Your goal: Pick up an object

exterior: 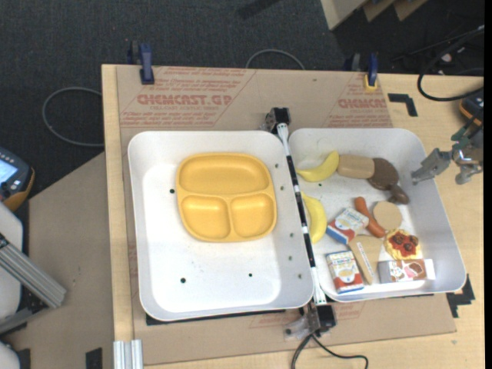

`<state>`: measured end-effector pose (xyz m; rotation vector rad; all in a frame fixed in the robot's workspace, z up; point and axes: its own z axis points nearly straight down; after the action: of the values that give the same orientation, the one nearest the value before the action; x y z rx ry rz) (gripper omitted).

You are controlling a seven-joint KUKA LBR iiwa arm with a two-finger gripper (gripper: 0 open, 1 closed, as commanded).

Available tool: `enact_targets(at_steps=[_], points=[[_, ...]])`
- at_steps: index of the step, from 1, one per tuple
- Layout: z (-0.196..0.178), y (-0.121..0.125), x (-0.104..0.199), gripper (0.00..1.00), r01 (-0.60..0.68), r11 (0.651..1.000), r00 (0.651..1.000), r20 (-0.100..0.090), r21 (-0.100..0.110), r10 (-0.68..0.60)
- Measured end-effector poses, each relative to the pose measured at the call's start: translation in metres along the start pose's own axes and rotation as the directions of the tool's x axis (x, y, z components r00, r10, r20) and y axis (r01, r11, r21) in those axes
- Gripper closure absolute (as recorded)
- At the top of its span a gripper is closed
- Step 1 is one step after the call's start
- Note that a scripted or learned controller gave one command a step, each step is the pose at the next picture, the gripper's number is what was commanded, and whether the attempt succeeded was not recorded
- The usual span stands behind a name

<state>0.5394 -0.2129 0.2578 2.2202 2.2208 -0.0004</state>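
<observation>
The right white bin (450, 254) holds several toy food items. A yellow banana (320, 167) lies at its back left and a second banana (313, 215) along its left wall. A tan bread roll (354, 166) and a brown piece (383, 175) lie at the back. Nearer the front are an orange sausage (368, 214), a round tan biscuit (387, 215), a pizza slice (402, 244) and small printed boxes (347, 271). My gripper (446, 164) hangs over the bin's back right rim, apart from all the items, with nothing seen in it.
The left white bin (223, 279) holds a yellow divided plate (227, 196) toward its back. A raised divider (296, 206) separates the bins. Blue clamps (143, 55) pin the cardboard bench top at the back edge.
</observation>
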Motion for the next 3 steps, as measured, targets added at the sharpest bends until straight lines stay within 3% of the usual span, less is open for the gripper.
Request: enact_targets(at_steps=[1,2,3], points=[[0.162,0.011,-0.003,0.0,0.003,1.0,1.0,-0.001,-0.002,-0.003],[0.174,0.086,-0.004,0.0,0.007,1.0,1.0,-0.011,0.001,-0.007],[0.175,0.117,-0.008,0.0,0.016,0.997,1.0,-0.024,0.069,-0.015]])
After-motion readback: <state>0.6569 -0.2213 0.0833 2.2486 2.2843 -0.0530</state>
